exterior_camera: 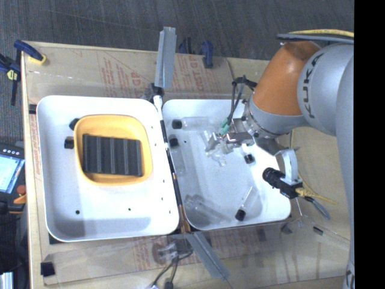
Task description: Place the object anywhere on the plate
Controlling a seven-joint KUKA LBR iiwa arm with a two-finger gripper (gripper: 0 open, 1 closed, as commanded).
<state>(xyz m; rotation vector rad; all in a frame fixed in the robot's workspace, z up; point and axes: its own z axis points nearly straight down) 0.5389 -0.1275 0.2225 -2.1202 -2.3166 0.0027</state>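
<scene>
Plate [112, 124], yellow with a dark ribbed insert, sits in the left bin [60, 209], left of frame centre. In the right bin [204, 197], the arm's gripper [219, 142] hangs over a clear, glassy object [212, 144] near the upper middle; whether the jaws are spread or pinching it cannot be told. It looks light, stiff and slippery; gripping across its narrow body seems safest.

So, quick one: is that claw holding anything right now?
Gripper: over the right bin; whether it holds anything cannot be told. The plate sits in the left bin.
</scene>
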